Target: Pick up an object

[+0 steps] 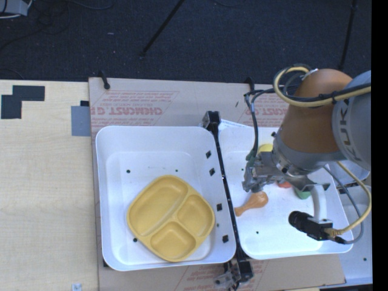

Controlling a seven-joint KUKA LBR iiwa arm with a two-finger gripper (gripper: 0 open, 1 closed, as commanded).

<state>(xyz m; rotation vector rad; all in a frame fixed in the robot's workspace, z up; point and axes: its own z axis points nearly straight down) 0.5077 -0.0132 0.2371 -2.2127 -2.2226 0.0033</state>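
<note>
The pale wooden bench (42,193) carried a cardboard sheet (151,99) with red print along its right part, and two white bins (112,147) sat side by side on it. Dark patches (21,99) marked the far left.

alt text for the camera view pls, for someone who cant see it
A grey arm reaches in from the right over the right bin, its gripper low and close to an orange thing, with a green thing partly hidden under the arm. The left bin holds a yellow divided plate.
</note>
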